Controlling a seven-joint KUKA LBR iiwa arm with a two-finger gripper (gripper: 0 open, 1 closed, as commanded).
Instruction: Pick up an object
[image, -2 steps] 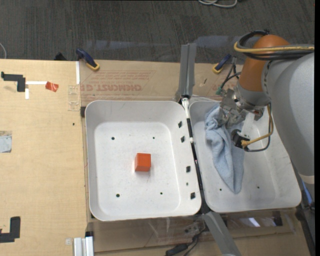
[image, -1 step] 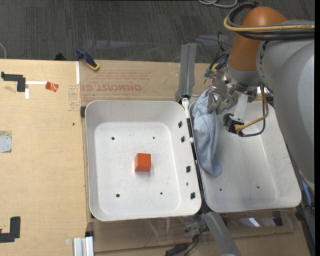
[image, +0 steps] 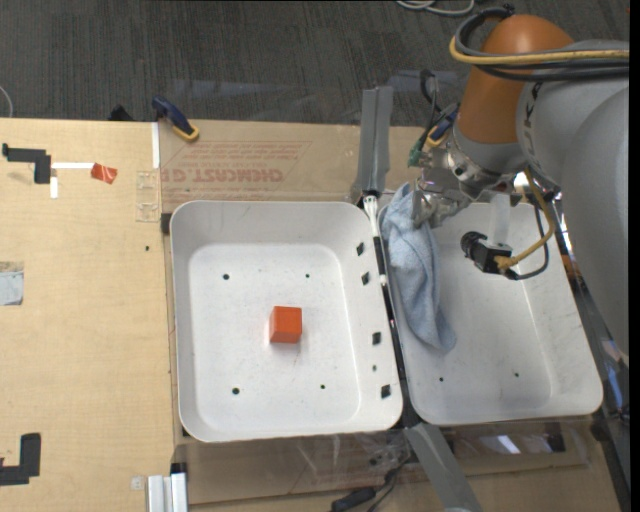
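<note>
One limp pale-blue cloth (image: 415, 270) hangs bunched from the two-finger gripper (image: 432, 205), pinched at its top edge, over the right white bin (image: 530, 390)'s left side. Soft, light; likely to slip, so bunched folds look safest. One small orange cube (image: 286, 325) sits left of that bin, in the second white bin (image: 200, 400).

A light blue cloth (image: 415, 270) hangs crumpled and stretched long, its top bunched up at the gripper (image: 432, 205) and its lower end trailing down onto the floor of the right bin (image: 540, 390), close along that bin's left wall. A small orange-red cube (image: 286, 325) sits flat near the middle of the left bin (image: 200, 400), well apart from the cloth.
</note>
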